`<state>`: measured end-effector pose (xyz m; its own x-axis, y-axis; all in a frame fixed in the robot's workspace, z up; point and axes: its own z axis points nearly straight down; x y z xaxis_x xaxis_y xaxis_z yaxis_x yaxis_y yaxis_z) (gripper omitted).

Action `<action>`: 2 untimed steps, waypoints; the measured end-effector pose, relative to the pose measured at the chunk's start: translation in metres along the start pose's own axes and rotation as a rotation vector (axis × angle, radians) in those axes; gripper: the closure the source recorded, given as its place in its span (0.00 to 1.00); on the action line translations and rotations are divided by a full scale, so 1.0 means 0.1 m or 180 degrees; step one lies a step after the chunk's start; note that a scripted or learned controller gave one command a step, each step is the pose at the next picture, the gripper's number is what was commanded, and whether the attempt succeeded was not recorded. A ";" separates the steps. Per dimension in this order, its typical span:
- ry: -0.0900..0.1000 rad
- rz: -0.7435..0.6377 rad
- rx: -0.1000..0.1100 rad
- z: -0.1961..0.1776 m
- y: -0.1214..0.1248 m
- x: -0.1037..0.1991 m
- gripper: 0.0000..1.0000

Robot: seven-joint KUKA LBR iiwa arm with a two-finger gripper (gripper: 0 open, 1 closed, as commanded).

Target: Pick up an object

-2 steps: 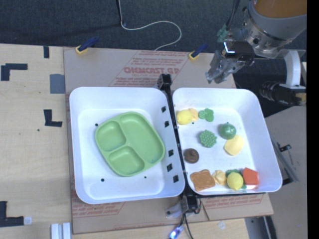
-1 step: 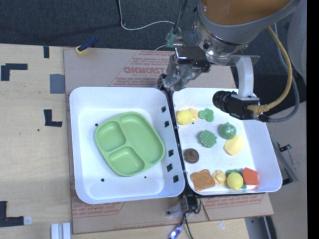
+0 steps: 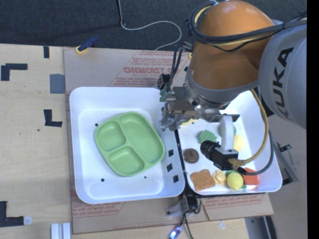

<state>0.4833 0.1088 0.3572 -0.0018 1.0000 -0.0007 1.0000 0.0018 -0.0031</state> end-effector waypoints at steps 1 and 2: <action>0.0000 -0.0007 0.0004 -0.10 0.00 0.01 1.00; -0.0005 0.0020 0.0009 0.24 0.00 -0.42 1.00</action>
